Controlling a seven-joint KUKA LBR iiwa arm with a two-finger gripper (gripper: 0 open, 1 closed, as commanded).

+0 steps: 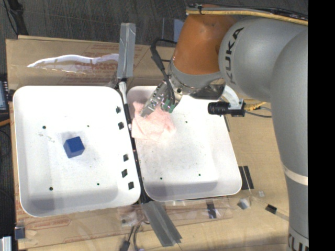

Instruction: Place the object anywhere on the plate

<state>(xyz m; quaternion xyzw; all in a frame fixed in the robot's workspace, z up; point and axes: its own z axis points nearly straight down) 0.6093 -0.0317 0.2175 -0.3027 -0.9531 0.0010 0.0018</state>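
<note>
A small blue cube (pixel 74 146) lies on the floor of the left bin (pixel 31 114), left of its middle. A pale pink plate (pixel 155 123) sits in the far left corner of the right bin (pixel 209 161), close to the wall between the bins. My gripper (pixel 159 104) hangs over the far edge of the pink plate, tilted down toward the left. It hides part of the plate. The cube is well apart from the gripper, a full bin's width to the left.
A grey metal bar (pixel 125 51) stands upright behind the gap between the bins. The arm's big grey and orange body (pixel 246 51) covers the far right of the bench. A black cable plug (pixel 222 109) juts over the right bin's far rim.
</note>
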